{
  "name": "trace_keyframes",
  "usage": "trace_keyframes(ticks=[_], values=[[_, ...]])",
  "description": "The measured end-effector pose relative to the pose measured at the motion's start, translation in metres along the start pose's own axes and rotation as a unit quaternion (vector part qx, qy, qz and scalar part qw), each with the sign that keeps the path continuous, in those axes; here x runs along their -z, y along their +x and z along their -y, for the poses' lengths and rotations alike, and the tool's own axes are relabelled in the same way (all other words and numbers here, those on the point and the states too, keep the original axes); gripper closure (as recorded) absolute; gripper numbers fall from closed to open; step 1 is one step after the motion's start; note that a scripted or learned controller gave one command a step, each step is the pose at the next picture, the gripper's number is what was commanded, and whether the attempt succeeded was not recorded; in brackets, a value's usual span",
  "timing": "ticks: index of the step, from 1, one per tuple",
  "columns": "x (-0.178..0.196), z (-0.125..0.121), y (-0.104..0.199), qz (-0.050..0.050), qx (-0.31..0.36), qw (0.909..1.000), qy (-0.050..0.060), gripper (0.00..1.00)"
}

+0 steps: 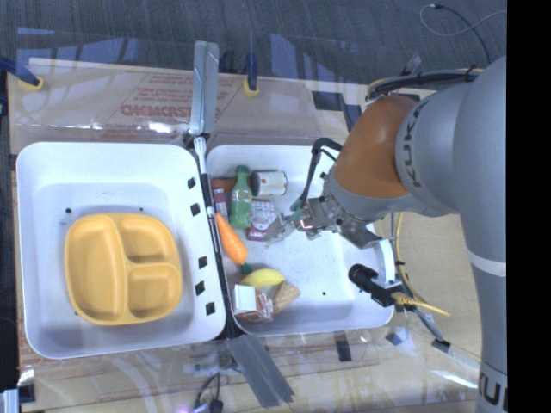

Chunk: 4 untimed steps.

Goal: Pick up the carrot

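Observation:
The orange carrot [231, 239] lies at a slant against the left wall of the right bin [344, 317], its thick end toward the front. My gripper [297, 219] hangs low over the middle of that bin, to the right of the carrot and apart from it. Its tip is close to a crumpled purple-and-silver wrapper [265, 222], which lies between it and the carrot. Nothing can be seen in its grasp.
A green bottle [241, 198], a small can [269, 183] and a red packet [219, 198] crowd the back left of the right bin. A lemon [263, 277], a bread piece [282, 296] and a white box [245, 299] lie at the front. A yellow divided tray [125, 265] sits in the left bin [34, 231].

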<state>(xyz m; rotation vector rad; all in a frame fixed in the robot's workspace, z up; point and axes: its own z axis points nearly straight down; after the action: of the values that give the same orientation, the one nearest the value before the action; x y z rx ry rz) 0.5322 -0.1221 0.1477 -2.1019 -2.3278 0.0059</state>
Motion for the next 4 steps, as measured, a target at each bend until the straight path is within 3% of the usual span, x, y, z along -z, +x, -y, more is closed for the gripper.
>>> trace_keyframes(ticks=[1,2,3,4], values=[[-0.05,-0.035,-0.057,0.0,0.095,0.9955,-0.005,0.0],[-0.049,-0.111,-0.052,0.004,0.129,0.9916,-0.008,0.0],[-0.049,-0.107,-0.013,0.005,0.252,0.9677,-0.007,0.0],[-0.053,-0.121,-0.047,0.0,0.377,0.9263,-0.001,0.0]])
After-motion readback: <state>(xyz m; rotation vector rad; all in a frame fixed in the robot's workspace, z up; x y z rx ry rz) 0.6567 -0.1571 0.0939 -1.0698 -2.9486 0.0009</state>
